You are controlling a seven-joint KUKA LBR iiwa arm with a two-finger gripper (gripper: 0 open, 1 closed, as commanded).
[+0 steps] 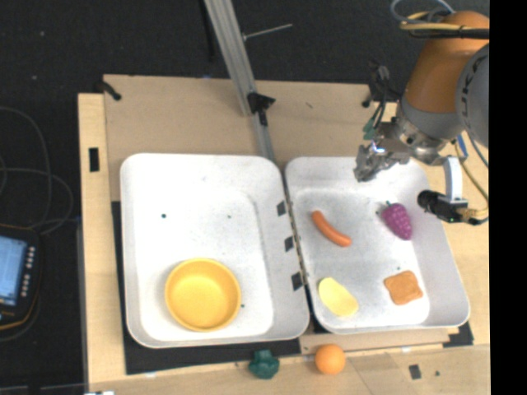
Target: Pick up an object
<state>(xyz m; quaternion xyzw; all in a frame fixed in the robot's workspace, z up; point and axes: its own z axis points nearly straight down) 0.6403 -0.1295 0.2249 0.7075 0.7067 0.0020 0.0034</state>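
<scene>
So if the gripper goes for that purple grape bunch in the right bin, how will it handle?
The grape bunch looks like small toy food, so probably light and rigid. Its bumpy, tapered shape may let it slip or twist. Lying loose on the smooth bin floor, it likely slides when nudged.

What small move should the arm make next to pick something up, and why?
Probably bring the gripper forward and down over the purple grapes, the nearest item. It hangs above the right bin's far edge, with nothing between its fingers.
</scene>
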